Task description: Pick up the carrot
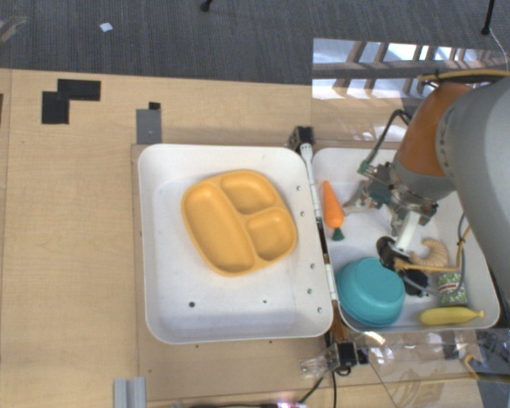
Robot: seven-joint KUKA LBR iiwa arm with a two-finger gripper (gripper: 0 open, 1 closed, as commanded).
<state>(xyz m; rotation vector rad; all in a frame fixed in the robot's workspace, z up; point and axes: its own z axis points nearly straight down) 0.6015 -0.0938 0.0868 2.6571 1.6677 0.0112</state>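
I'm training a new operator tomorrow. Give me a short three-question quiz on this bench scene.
1. True or false: the carrot lies inside the teal bowl.
2. Which side of the view has the bin with the yellow divided plate? A) left B) right
3. Fill in: the yellow fruit in the right bin, at its bottom-right corner in the view, is a ____.

Key: 1 false, it lies on the bin floor beside the dividing wall; 2 A, the left bin; 3 banana.
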